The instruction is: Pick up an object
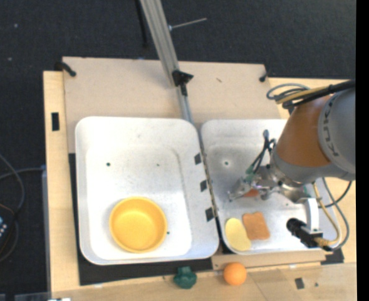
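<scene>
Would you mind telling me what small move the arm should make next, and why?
Probably a short shift toward the near edge, then a descent. The tool sits low in the right bin, over a small orange-red spot I cannot identify. The tan block and the pale yellow piece lie apart from it, near the front rim, flat and unobstructed, so they look like easier targets.

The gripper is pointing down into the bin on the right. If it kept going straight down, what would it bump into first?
Probably the white floor of the right bin. The gripper hangs just above the tan block and pale yellow piece, seemingly beside them, though depth is hard to judge.
</scene>
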You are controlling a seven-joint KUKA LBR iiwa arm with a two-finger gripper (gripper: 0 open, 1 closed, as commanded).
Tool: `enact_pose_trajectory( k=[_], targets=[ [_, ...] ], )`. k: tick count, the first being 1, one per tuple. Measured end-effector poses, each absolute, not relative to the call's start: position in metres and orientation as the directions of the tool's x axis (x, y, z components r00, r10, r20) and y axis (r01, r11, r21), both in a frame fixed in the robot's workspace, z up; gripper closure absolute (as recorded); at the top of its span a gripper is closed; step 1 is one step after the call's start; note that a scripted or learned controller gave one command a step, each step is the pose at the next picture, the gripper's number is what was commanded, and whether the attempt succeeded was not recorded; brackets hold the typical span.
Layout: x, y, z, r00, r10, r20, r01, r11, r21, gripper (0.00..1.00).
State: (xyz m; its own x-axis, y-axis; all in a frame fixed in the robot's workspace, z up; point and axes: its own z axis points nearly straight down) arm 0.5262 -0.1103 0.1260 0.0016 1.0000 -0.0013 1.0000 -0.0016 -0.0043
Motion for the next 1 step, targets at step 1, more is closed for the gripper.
enact_pose_trajectory(
  k=[1],
  targets=[
    [0.5288,-0.1098,0.1395,0.006,1.0,0.001,1.0,-0.006,0.004,1.0]
  ],
)
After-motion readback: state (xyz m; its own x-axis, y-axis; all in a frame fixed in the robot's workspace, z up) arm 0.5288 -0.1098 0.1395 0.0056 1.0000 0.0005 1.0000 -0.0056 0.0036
